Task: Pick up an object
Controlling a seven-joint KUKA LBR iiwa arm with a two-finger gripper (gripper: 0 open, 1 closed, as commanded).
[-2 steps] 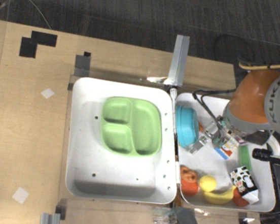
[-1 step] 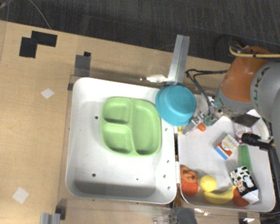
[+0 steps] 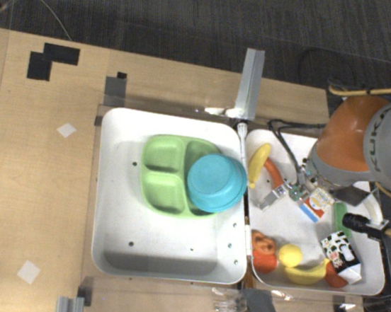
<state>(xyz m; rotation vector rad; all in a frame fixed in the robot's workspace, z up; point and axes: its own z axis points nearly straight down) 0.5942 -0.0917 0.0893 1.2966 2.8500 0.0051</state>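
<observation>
Hovering end effector [image 3: 276, 196] sits just beside banana [image 3: 257, 163].

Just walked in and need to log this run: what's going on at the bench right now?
A grey KUKA arm reaches in from the right over the right bin, its gripper low among the small items there, near a yellow banana-like toy and an orange piece. Nothing is visibly between its fingers. More toy food, including a lemon, lies along that bin's near edge. The left bin holds a green divided tray with a blue bowl on it.
</observation>
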